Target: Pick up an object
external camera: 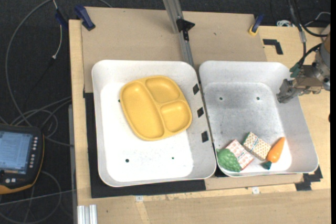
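- Bench (231, 34): the tan board that carries both bins; we take the right bin as our landmark for every place below.
- Right bin (239, 107): shallow and white, its upper floor bare and grey-scuffed.
- Left bin (113, 139): touching the right bin's left wall.
- Yellow divided plate (155, 107): in the left bin, well apart from the right bin.
- Claw (287, 93): at the right bin's right rim, near its upper corner; we cannot tell whether it is released or clenched, and we see nothing in it.
- Candidate objects, crowded into the right bin's lower corner: two patterned boxes (249, 147), a green toy (228, 159) and an orange carrot (276, 149).
- Risk, in our judgement: the items touch one another and the bin's sloping wall, so a descent could strike the rim, nudge neighbours or close on two at once.
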`<move>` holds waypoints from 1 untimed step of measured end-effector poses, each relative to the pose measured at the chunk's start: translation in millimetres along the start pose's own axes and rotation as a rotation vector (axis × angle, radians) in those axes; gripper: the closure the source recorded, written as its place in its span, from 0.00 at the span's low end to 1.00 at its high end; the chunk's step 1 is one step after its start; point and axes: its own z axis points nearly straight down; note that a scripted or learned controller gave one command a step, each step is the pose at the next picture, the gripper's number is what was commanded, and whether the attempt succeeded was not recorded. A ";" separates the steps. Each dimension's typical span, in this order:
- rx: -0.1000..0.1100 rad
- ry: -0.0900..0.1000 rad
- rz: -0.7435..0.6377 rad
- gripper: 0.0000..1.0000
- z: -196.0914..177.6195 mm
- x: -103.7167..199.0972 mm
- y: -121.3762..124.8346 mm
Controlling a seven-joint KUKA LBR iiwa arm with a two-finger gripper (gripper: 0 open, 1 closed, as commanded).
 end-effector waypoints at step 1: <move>0.004 0.004 -0.006 1.00 -4.9 47.3 6.8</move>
